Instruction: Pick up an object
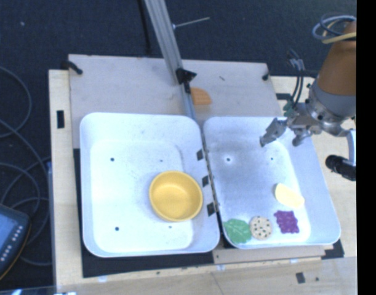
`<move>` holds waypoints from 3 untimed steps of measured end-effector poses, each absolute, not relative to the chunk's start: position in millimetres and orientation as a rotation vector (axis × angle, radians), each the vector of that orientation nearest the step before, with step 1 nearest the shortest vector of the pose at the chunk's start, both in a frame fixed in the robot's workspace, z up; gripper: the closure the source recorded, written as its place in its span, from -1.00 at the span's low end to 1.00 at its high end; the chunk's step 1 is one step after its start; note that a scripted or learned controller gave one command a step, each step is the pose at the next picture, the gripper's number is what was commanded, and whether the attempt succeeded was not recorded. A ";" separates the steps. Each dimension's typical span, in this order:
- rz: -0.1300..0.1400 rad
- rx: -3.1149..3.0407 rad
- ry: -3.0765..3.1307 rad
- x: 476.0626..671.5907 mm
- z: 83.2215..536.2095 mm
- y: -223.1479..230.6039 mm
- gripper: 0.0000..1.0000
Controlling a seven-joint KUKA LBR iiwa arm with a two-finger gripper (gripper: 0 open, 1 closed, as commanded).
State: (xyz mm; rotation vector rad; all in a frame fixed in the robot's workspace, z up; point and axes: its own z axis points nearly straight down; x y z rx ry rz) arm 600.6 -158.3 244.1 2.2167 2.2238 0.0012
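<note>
The right bin [249, 171] holds a pale yellow piece [289, 195] near its right side, and along its front edge a green piece [237, 229], a round cookie [260, 227] and a purple grape-like piece [287, 221]. A yellow bowl [175, 195] sits in the left bin [114, 165]. My gripper [282, 134] hangs over the back right of the right bin, its two fingers spread apart with nothing between them. It is well behind the yellow piece.
A slanted metal rail [166, 35] runs from the top down to the gap between the bins. An orange object [200, 97] lies on the bench behind the bins. Cables trail on the dark floor at left.
</note>
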 end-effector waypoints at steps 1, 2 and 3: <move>0.001 2.217 2.224 600.6 244.1 -158.3 -1.00; -0.005 2.219 2.224 601.5 199.3 -153.1 -1.00; -0.005 2.217 2.227 606.6 150.9 -147.0 -1.00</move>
